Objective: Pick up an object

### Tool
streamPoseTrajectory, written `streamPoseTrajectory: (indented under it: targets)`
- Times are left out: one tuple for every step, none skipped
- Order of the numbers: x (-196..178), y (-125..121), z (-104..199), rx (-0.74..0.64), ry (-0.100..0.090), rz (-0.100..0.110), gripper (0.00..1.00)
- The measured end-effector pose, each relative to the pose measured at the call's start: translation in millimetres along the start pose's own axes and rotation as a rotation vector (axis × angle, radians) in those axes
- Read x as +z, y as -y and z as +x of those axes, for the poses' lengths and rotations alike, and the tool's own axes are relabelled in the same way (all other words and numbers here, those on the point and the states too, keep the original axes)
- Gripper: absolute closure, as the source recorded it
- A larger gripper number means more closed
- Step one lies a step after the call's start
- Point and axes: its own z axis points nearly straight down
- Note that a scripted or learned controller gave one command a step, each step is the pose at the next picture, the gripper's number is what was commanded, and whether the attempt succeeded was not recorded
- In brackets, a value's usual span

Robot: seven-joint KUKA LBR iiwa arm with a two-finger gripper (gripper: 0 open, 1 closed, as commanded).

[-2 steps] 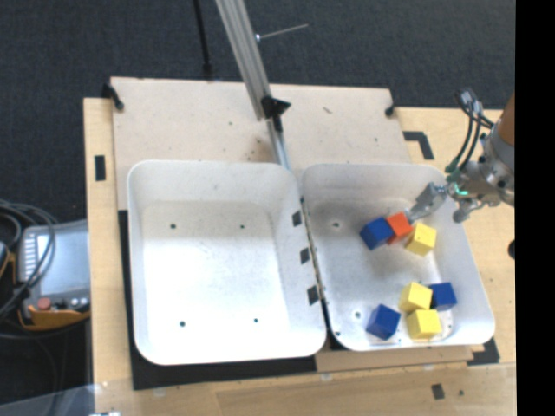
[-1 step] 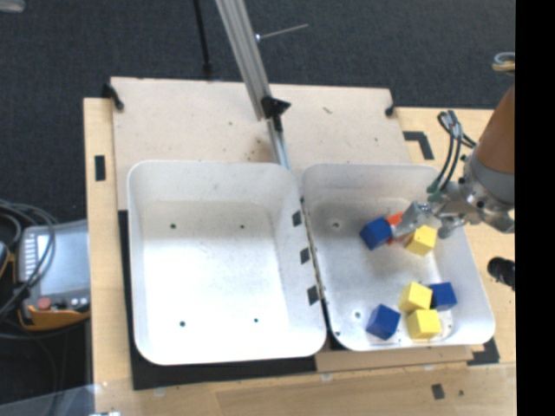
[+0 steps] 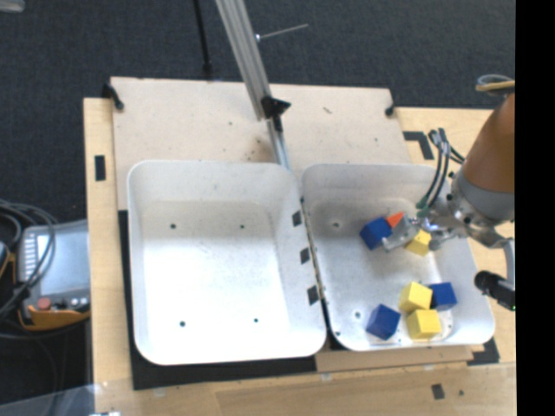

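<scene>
The right bin (image 3: 347, 189) holds several small blocks. A blue block (image 3: 375, 232) lies near its middle, with a small orange piece (image 3: 395, 220) just behind it and a yellow block (image 3: 420, 244) to its right. My gripper (image 3: 408, 236) is low over the bin, between the blue block and that yellow block, close to all three. The grey arm (image 3: 486, 176) comes down from the right and hides part of the bin's far right side. Near the front edge lie a yellow block (image 3: 416, 296), a blue block (image 3: 443, 295), another yellow block (image 3: 425, 323) and another blue block (image 3: 382, 321).
The left bin (image 3: 217, 258) adjoins the right one, with a shared rim between them (image 3: 308, 250). A slanted metal rail (image 3: 247, 50) rises behind the bins. A grey box with cables (image 3: 48, 276) sits off the bench at the left.
</scene>
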Motion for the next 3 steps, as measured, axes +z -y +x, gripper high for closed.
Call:
streamPoseTrajectory:
  targets:
    - [62.5,-2.2,2.0,0.000,0.000,0.000,0.00]
    - [47.6,-4.3,0.8,0.006,0.000,-0.009,1.00]
    - [-13.9,1.2,1.1,-0.002,0.002,-0.012,1.00]
